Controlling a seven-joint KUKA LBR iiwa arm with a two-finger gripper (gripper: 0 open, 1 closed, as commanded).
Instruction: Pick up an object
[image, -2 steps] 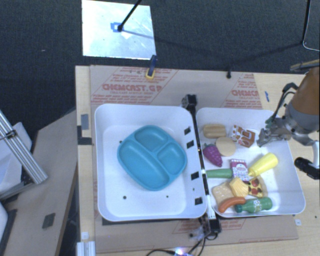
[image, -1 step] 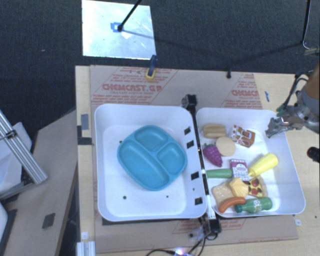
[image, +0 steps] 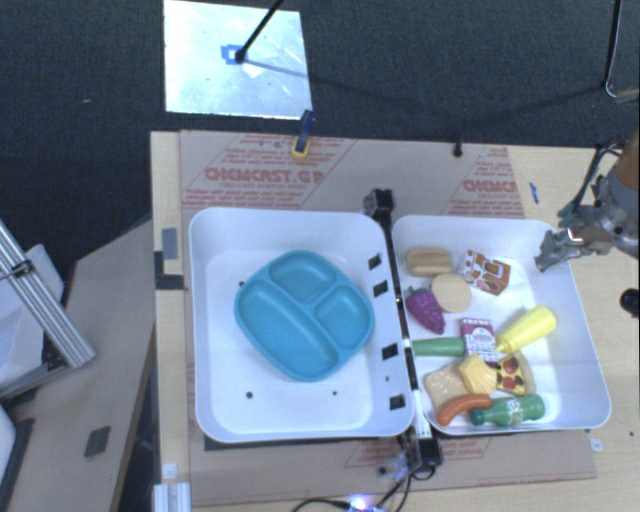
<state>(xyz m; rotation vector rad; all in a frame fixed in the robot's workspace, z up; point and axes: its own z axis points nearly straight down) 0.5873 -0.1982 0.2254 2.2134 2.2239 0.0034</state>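
The right bin (image: 585, 345) holds a pile of toy food. At its far side lie a tan bread roll (image: 430, 262), a round cracker (image: 451, 293) and a small patterned carton (image: 487, 272). Toward the middle are purple grapes (image: 425, 310), a green cucumber (image: 437, 346), a red box (image: 478, 337) and a yellow bottle (image: 527, 328). A pizza slice (image: 512, 375), a sausage (image: 460, 407) and a green bottle (image: 510, 409) lie near the front. My gripper (image: 560, 246) hangs above the bin's far right rim, apart from all the objects and with nothing seen in it.
The left bin (image: 215, 400) holds a blue divided plate (image: 303, 314). A black divider with clips (image: 392, 300) runs between the bins. A yellow and blue clamp (image: 302, 140) sits on the cardboard behind them. A metal frame (image: 40, 310) stands at the left.
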